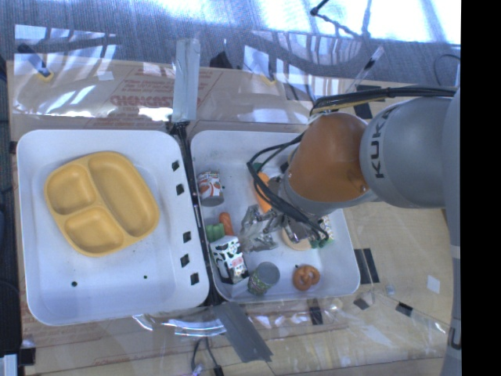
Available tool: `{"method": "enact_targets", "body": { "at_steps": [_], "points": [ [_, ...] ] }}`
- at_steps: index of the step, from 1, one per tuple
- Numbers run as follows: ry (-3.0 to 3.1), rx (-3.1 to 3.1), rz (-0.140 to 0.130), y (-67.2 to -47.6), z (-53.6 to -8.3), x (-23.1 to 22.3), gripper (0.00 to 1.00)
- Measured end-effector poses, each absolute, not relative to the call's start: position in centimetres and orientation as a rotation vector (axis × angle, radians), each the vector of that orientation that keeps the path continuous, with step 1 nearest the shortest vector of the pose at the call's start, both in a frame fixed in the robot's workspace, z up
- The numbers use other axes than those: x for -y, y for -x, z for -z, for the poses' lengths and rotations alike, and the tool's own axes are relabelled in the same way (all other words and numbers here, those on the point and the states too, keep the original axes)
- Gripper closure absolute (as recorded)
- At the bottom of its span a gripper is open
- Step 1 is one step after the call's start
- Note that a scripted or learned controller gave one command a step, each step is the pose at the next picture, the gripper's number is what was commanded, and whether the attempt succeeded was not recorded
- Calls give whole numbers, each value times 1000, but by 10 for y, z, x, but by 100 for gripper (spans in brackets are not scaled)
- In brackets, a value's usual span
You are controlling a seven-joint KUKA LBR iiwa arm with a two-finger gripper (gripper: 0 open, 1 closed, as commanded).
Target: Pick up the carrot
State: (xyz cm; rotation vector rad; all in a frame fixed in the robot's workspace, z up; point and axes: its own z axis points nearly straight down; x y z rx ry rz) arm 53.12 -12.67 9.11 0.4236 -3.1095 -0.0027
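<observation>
With our metal two-finger jaws point(258, 232) low in the right white bin point(344, 276), grip state we cannot tell, we should centre over the small orange carrot point(226, 222) just beside them before closing.

Arm point(407, 155) cut off at right edge; hides right bin point(344, 276) middle

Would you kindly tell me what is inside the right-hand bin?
The right bin holds the carrot, a cow-patterned carton, a small can, a grey cup and a pretzel-like item. The arm covers its far part.
</observation>
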Motion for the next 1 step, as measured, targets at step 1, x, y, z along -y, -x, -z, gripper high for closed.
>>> {"method": "enact_targets", "body": {
  "at_steps": [1],
  "points": [
    [-688,3075,-3,-535,-195,60,100]
  ]
}}
